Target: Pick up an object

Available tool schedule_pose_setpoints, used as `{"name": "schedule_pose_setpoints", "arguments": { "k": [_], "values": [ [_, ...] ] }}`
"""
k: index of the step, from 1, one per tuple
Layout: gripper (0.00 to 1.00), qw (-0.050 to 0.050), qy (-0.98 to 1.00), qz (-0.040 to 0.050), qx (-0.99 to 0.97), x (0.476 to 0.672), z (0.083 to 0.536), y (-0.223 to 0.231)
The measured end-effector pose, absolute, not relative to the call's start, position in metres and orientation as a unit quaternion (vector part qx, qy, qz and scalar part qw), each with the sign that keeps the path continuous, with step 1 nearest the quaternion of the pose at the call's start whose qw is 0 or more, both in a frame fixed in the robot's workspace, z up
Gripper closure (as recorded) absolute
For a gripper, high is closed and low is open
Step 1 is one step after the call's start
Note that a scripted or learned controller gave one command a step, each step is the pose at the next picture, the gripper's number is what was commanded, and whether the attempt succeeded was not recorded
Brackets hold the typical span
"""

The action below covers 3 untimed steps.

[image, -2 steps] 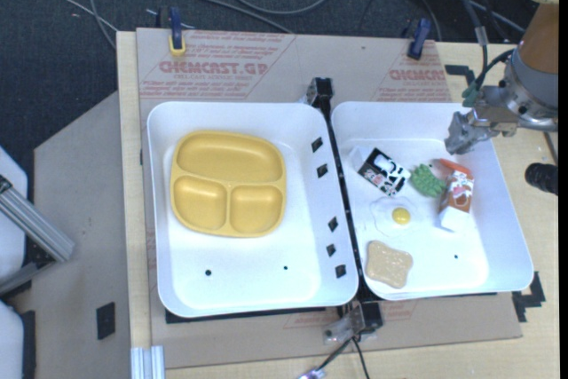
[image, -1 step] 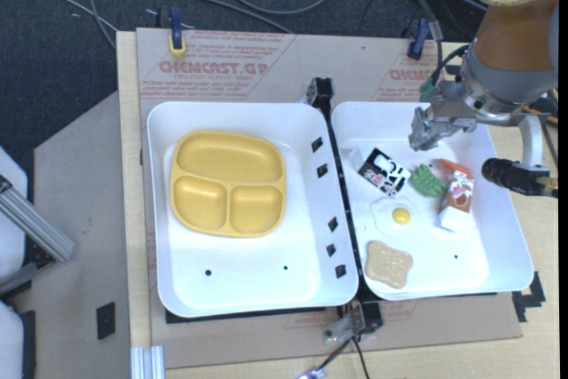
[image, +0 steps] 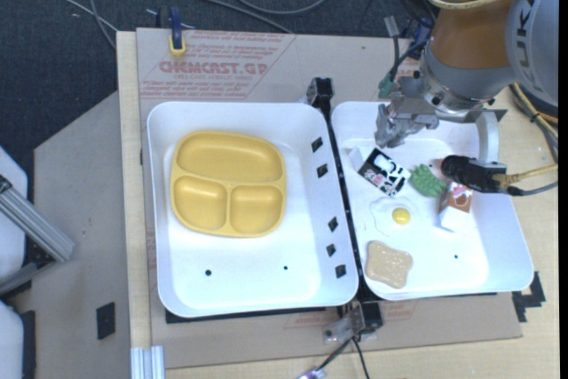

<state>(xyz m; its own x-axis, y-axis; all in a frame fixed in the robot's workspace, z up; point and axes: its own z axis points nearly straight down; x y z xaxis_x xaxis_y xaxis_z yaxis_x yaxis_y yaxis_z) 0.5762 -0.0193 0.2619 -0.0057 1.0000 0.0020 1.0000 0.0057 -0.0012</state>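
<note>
My gripper (image: pixel 391 136) hangs over the upper left part of the right bin (image: pixel 484 266), with nothing visibly held in it. Just below it lies a black-and-white packet (image: pixel 382 171), tilted, close to the bin's left wall. To the packet's right sits a green bumpy toy (image: pixel 425 180). A small red-and-white carton (image: pixel 456 203) lies further right. A toy fried egg (image: pixel 398 214) rests mid-bin, and a slice of toy toast (image: pixel 389 264) lies near the front edge.
The left bin (image: pixel 257 280) holds a yellow divided plate (image: pixel 229 182) in its upper half. A black divider with clips (image: pixel 330 182) runs between the bins. The arm's orange-banded wrist (image: pixel 484 4) looms over the right bin's back edge.
</note>
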Motion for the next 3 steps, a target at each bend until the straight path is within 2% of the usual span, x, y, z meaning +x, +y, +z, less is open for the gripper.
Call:
{"name": "schedule_pose_setpoints", "arguments": {
  "k": [1, 2, 3],
  "values": [
    [1.0, 0.002, -0.71, 0.0001, -0.705, 0.565, 0.258, 0.038],
    [1.0, 0.003, -0.709, 0.0013, -0.705, 0.558, 0.233, 0.09],
    [0.0, 0.001, -0.707, 0.0007, -0.707, 0.559, 0.235, 0.087]
  ]
}}
